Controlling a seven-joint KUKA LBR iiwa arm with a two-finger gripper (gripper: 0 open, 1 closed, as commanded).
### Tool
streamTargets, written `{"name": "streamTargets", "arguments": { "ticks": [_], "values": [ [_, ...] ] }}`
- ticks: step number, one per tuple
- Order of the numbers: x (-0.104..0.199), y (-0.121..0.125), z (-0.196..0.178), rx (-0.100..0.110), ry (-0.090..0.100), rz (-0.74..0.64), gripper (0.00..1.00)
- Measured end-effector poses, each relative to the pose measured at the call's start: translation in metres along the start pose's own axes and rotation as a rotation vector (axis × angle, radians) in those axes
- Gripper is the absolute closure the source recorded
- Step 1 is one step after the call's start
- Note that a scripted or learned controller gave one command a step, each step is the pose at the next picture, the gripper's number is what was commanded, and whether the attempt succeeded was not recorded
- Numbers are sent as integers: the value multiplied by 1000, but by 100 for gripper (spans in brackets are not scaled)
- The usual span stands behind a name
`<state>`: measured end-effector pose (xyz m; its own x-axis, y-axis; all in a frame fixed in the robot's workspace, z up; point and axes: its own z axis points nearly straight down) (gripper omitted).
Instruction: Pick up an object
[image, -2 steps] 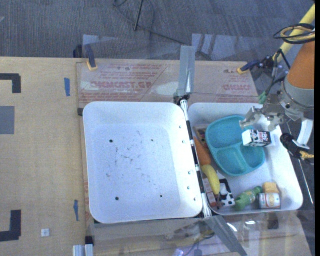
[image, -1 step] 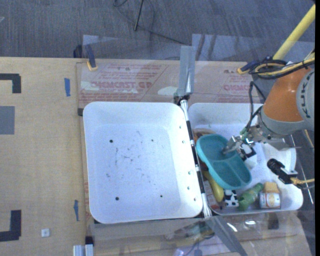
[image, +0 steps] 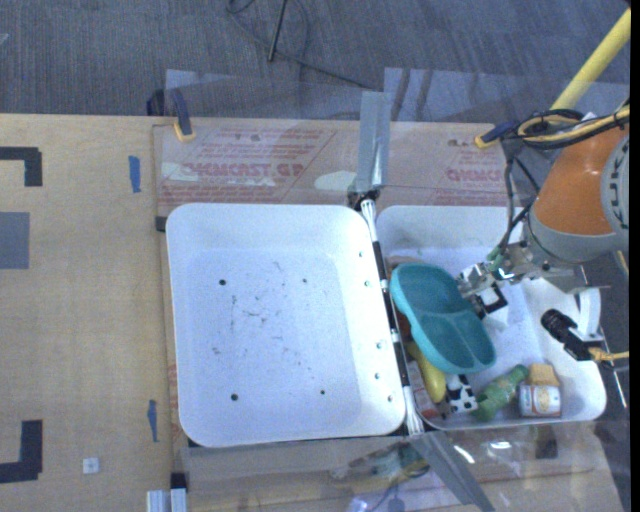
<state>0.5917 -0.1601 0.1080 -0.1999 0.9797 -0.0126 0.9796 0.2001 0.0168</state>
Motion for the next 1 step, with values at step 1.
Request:
{"name": "streamTargets", "arguments": {
  "ticks": [1],
  "values": [
    [42,-19,-122,15,12,-37,100]
  ]
}}
